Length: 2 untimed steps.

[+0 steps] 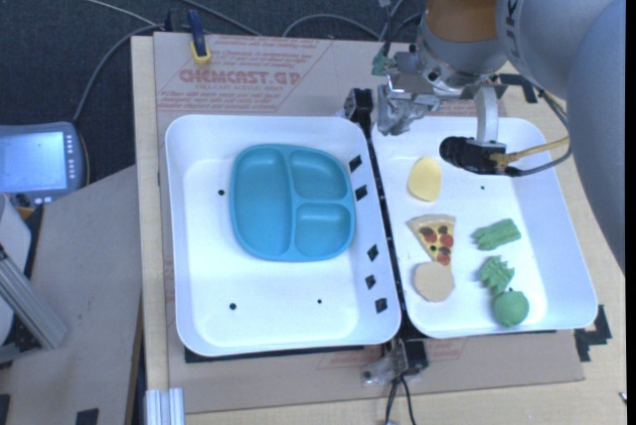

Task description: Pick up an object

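Gripper [397, 120] sits over the 11 o'clock corner of the right bin [581, 274], close to the divider wall between the bins; open or closed, cannot tell from this angle, and nothing visible in its grasp. Candidate targets all lie in the right bin: yellow toy piece [424, 179] nearest, at about 5 o'clock from the gripper; toy pizza slice [434, 237] at 6 o'clock of the yellow piece; tan round disc [433, 283] just beside the slice's tip. Over on the 3 o'clock side are a green leafy piece [496, 234], a green floret-like piece [494, 271] and a green ball [511, 307] near the 5 o'clock corner. Left bin [179, 214] holds a blue divided plate [293, 203], too flat and wide to be a good pick. Step in hand looks like approach, no grasp yet. To do it well: shift toward 5 o'clock until centred over the yellow piece, come straight down, straddle its narrow width, keep clear of the divider wall. It stands apart from its neighbours, so low risk of nudging them; rounded top may slip if the grip lands off-centre.
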Tool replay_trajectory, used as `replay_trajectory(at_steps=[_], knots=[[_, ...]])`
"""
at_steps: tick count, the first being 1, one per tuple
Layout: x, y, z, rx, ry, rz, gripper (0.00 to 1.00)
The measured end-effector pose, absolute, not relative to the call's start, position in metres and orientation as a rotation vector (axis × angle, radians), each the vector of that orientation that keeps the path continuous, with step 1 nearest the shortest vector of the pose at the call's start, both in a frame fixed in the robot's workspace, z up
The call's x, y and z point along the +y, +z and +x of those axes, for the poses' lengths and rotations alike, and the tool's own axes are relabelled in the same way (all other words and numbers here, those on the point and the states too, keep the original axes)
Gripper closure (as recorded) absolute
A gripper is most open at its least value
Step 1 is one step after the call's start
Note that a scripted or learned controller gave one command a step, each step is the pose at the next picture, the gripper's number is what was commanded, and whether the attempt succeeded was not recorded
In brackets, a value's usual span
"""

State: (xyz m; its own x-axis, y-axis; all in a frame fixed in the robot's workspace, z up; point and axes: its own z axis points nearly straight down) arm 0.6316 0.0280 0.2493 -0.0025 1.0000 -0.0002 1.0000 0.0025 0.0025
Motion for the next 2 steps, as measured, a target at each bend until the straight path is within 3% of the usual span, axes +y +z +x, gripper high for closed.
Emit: replay_trajectory(at_steps=[1, 2], knots=[[0.075, 0.2374, 0.6601, 2.223, 0.004, 2.217, 1.0], [0.074, 0.2375, 0.6591, 2.223, 0.001, 2.219, 0.0]])
